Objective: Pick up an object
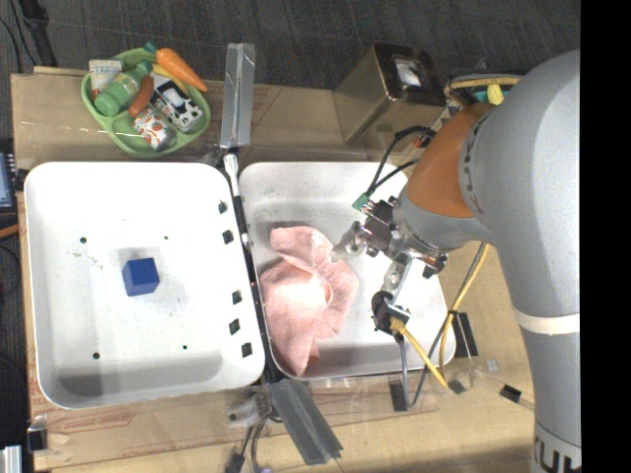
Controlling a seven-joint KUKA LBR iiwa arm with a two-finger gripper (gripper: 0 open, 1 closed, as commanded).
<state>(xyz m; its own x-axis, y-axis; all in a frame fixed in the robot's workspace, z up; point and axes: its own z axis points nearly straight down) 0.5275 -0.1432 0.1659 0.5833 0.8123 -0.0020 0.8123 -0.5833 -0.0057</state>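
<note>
You see the arm (523, 175) reaching over the right bin (296, 180), the pink cloth (306, 299) crumpled at that bin's left side. The gripper (370, 254) sits just beside it — finger spacing you cannot tell. A blue cube (141, 275) lies in the left bin (59, 215).

The arm (532, 215) covers the right bin's (296, 180) far side (frame edge crops it).

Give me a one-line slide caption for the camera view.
Tool at the pink cloth in the right bin; blue cube in the left.
</note>
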